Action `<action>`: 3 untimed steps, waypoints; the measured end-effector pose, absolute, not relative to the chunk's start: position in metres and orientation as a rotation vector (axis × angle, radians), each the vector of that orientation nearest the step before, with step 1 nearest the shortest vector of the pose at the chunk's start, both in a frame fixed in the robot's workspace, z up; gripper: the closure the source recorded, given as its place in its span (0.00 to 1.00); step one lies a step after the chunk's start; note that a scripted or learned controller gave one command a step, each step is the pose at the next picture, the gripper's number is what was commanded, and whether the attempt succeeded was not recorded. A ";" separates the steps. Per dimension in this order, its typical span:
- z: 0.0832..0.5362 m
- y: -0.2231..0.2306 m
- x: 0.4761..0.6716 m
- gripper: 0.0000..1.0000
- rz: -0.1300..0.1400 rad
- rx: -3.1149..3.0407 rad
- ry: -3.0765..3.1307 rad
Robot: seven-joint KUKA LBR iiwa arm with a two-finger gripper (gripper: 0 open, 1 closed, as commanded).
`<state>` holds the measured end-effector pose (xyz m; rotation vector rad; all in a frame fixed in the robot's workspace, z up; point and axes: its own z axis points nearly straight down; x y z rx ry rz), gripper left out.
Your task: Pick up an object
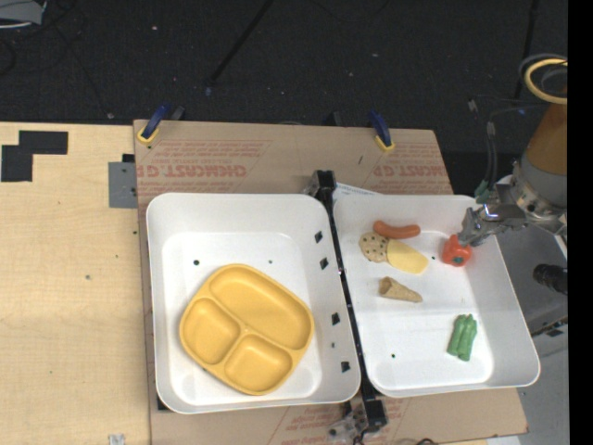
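Yellow divided plate (246, 327), 3 compartments, is recorded nearest the camera, lying flat in the left white bin (167, 248). Right white bin (505, 360), adjoining, is listed with 5 small items: green vegetable piece (461, 336) near the front right, tan cone-shaped piece (399, 290) at centre, pale yellow piece (408, 258) touching a speckled cookie (373, 246), orange-red sausage (397, 230) just behind them, and red item (454, 250) by the right wall. End effector (477, 222) is seen at the right rim, just above and beside the red item; whether it is spread or pressed together cannot be told, and no grip is confirmed. Risks noted, as judgement: the red item may be nudged against the bin wall or pinched off-centre and dropped; the rim may be struck on descent.
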<state>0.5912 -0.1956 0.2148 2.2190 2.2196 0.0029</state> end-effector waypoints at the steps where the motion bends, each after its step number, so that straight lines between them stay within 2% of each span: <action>1: 0.239 -0.196 0.591 1.00 0.001 2.221 2.220; 2: 0.228 -0.142 0.581 1.00 0.000 2.219 2.226; 3: 0.237 -0.092 0.573 1.00 0.001 2.218 2.225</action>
